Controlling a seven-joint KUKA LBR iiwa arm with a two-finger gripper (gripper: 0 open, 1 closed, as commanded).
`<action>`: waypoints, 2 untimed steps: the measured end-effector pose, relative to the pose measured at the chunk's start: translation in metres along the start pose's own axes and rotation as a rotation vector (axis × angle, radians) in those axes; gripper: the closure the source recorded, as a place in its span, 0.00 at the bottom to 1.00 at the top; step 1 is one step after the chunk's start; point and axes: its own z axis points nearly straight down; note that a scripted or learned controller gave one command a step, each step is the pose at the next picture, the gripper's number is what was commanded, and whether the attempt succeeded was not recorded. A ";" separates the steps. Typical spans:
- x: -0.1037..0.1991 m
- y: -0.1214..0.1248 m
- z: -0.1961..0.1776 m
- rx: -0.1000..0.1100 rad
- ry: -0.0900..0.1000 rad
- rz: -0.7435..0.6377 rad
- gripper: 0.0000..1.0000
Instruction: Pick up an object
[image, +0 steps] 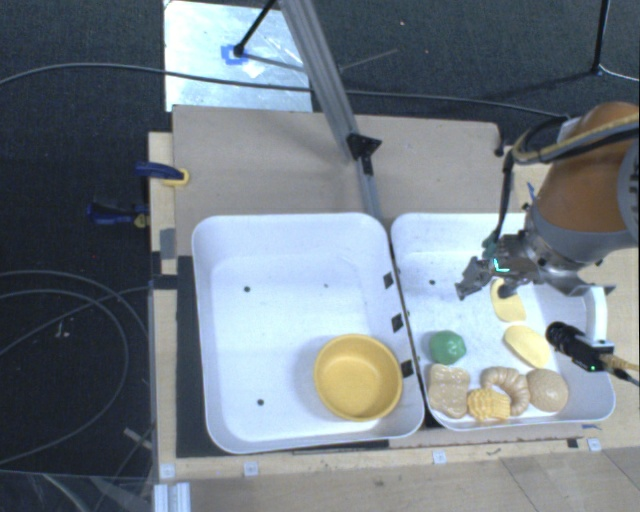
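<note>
Gripper (487, 280) hanging low over the right-hand shallow white plastic bin (420, 235), right of centre in the frame, dark fingers pointing down-left over bare floor. Open or closed: cannot tell from this angle, and nothing visible between the tips.

Plenty of candidates for the pick. Pale yellow oval piece (509, 304) just beside the tool, partly tucked under it. Second pale yellow oval slice (528, 346) a little lower right. Small round green ball (447, 347) below. Along the bottom edge, tightly packed: beige waffle-like piece (449, 389), yellow corn cob (488, 405), curled tan croissant shape (504, 383), round tan bun (547, 390). Round yellow plastic bowl (358, 375) alone in the left-hand white bin (230, 300), lower centre.

Risks, as a judgement: closing on bare floor if dropped straight down; flat slices likely slipping out; crowded bottom row likely jamming the fingers or shoving neighbours aside.
</note>
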 end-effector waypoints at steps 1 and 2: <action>0.000 0.000 0.000 -0.001 0.000 0.000 0.00; 0.000 0.001 0.041 0.001 0.000 0.004 0.00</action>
